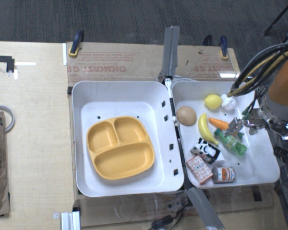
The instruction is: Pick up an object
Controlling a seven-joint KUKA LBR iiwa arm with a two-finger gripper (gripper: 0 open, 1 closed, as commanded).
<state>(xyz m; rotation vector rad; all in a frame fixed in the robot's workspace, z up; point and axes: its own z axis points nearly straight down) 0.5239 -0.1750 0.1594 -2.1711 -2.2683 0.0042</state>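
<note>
Two white bins sit side by side on the table. The left bin (81,143) carries a yellow divided plate (120,147) lying flat near its middle.

The right bin (266,174) carries the loose things. A lemon (212,101) lies near the far edge, with a small white piece (228,102) just beside it. A brown ball (186,115) rests close to the bin's left wall. A banana (205,128) curves down the middle, with a carrot (219,123) just to its right. A green bottle (232,143) lies tilted beside the carrot. Nearer the front edge are a black-and-white pack (207,150), a pink box (198,169) and a small can (224,175) on its side.

The arm comes in over the right bin's right edge. The claw (236,127) hangs low over the carrot's end and the top of the green bottle, touching or nearly touching them. Whether it is spread or pressed together, I cannot tell; nothing is plainly seen between its tips.
</note>
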